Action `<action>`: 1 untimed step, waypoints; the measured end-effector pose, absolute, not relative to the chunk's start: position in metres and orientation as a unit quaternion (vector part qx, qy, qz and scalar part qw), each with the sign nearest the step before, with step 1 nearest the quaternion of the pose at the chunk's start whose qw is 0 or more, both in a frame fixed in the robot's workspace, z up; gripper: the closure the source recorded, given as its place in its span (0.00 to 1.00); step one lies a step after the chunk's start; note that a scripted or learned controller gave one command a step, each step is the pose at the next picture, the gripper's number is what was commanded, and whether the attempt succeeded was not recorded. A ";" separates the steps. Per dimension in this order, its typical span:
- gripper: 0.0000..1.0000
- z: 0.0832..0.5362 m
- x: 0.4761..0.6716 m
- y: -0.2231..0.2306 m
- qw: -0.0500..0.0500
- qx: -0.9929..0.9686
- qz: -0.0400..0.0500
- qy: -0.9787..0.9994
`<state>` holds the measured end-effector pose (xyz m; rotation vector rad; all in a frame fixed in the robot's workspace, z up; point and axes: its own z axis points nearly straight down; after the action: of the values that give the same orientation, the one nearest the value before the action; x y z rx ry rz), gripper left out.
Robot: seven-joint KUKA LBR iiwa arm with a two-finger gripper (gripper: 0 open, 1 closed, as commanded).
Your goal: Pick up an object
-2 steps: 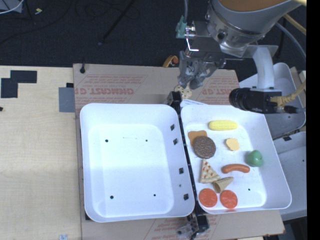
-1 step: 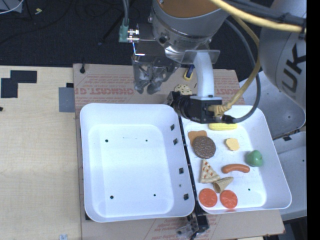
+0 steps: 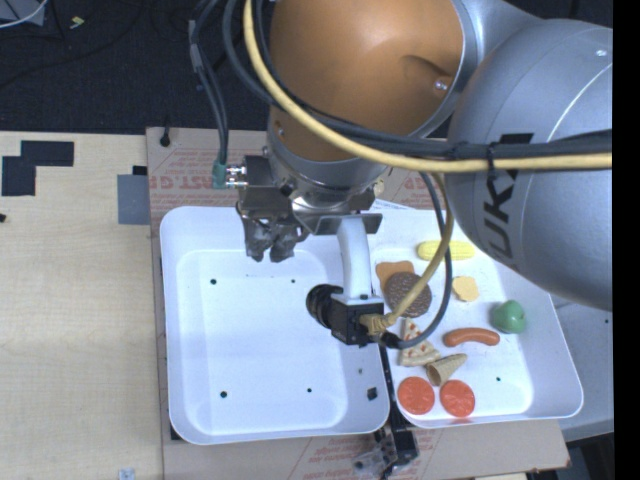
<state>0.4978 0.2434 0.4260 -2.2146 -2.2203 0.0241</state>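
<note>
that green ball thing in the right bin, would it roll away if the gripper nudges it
Probably. The green ball looks rounded, so a sideways nudge would likely roll it. It lies near the right bin's far edge, so the rim may stop it. It looks smooth, like a toy, so the fingers might slip off.

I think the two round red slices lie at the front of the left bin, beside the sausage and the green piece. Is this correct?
Not quite: the camera view shows the two round red slices at the front of the right bin, not the left bin. The sausage and the green piece are indeed nearby in that same bin.
</note>
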 end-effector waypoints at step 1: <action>1.00 0.531 0.501 0.227 -0.001 -0.707 -0.003 -0.707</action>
<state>0.5011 0.2273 0.5311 -2.2236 -2.2229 -0.0104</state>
